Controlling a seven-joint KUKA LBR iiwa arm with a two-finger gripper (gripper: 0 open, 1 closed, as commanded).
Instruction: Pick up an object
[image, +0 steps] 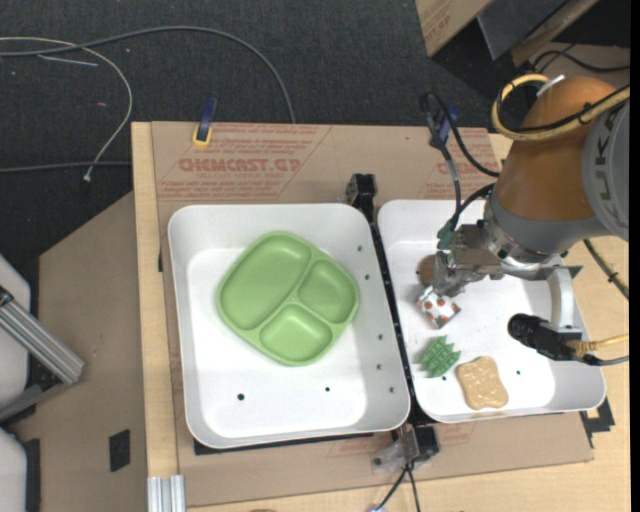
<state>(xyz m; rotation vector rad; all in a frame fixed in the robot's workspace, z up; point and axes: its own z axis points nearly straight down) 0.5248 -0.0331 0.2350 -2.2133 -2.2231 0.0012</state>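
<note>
The arm (555, 160) reaches in from the right of the frame, and the gripper (452, 268) hangs low over the right bin (402, 238), in its upper left part. Just below it in the frame, close to touching, sits a small white-and-red block (438, 307), which looks like the likeliest pick. Are the jaws open or closed? I cannot tell; the wrist hides them from this angle.

Lower down in the same bin are a green spiky toy (438, 356) and, just beside it, a tan biscuit-shaped piece (482, 383). Both lie apart from the block.

Over in the left bin (200, 260), a green divided plate (288, 297) lies flat on its own, well apart from the action.

The block looks light and stiff, so I'd expect little give under a pinch. It sits tilted, so it could slip or roll if caught on a corner; a hold across two opposite flat sides through its middle looks safest. The spiky toy seems softer and more forgiving. The biscuit lies flat and low, which makes it hard to get under.
</note>
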